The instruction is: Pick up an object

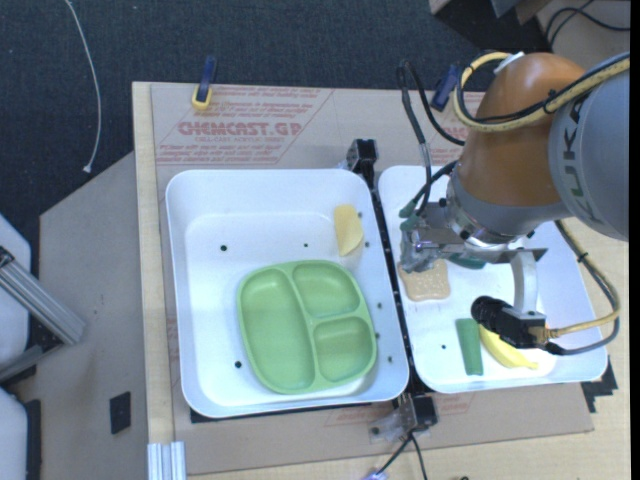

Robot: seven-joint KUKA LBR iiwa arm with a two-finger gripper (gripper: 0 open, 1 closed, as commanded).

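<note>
My gripper hangs over the left side of the right bin, close to the divider between the bins. Just below it lies a tan, bread-like piece; whether the gripper touches it cannot be told. A green block and a yellow banana-shaped piece lie near that bin's front. In the left bin a pale yellow wedge rests by the right wall.
A green divided tray takes up the front middle of the left bin. The arm's orange band and grey body cover the back of the right bin. A blue and yellow clamp sits on the board behind the bins.
</note>
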